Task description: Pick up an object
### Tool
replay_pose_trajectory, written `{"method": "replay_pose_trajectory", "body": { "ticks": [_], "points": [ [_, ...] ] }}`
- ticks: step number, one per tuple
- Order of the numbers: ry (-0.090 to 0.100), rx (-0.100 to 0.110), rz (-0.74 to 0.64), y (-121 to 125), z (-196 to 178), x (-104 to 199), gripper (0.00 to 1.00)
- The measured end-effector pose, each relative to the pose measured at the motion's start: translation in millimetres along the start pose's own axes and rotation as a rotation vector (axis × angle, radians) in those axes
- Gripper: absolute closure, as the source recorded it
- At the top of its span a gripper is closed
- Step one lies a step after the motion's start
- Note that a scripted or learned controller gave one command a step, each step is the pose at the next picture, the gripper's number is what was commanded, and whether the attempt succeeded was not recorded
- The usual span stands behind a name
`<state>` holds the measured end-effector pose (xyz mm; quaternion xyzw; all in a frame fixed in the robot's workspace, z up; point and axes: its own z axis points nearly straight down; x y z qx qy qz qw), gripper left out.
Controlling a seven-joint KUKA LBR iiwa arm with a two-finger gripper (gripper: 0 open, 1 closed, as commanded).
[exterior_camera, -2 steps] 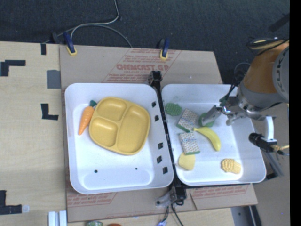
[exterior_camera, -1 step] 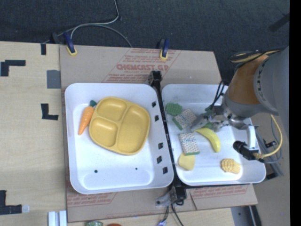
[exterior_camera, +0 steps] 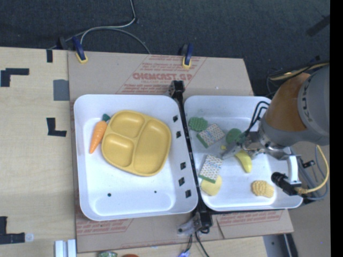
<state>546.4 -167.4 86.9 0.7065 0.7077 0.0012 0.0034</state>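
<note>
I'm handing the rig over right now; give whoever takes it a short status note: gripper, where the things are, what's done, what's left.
Gripper: low in the right bin, beside the banana and a dark green toy; finger state can't be read.
Right bin also has a green waffle-textured piece, two patterned pouches, a yellow round piece, a corn cob.
Left bin: yellow divided plate, carrot at its left.
Done: nothing visibly lifted.
Left: grasp one object and raise it.
</note>
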Motion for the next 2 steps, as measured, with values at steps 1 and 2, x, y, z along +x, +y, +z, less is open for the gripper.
{"method": "replay_pose_trajectory", "body": {
  "ticks": [1,2],
  "points": [
    [0.001,-0.001,0.000,0.6,-10.0,0.2,1.00],
    [0.004,0.006,-0.001,8.1,-97.8,79.3,1.00]
  ]
}}
